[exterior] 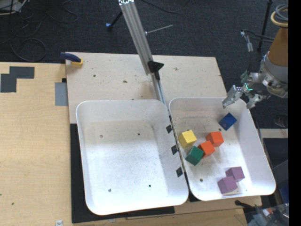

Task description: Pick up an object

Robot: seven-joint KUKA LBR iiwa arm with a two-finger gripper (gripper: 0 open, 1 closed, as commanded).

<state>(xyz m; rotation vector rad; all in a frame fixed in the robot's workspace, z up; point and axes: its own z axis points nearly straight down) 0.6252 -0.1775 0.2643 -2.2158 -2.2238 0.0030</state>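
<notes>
In the right bin, nearest the camera, two purple blocks sit touching, one slightly behind the other, matte with squared edges. Farther in, a cluster: green block touching an orange block, a second orange block just behind it, and a yellow block to the left, near the divider between bins. All look like small painted cubes, flat faces, dull finish. Farther still, a blue block lies alone near the bin's far right wall, tilted on the slope. The tool hangs just above and beyond the blue block, over the bin's far right rim, apart from it, nothing between its fingers; the two metal fingers are spread moderately wide. Blue block is the nearest thing to the tool; the rest of the blocks are well apart from it. The left bin is shallow white plastic, rounded corners, speckled with small dark marks. Both bins rest on a pale wood tabletop with scuffs. At the far end a ribbed aluminium post leans up from between the bins, and a small blue and yellow clamp sits at the tabletop's far left corner.
</notes>
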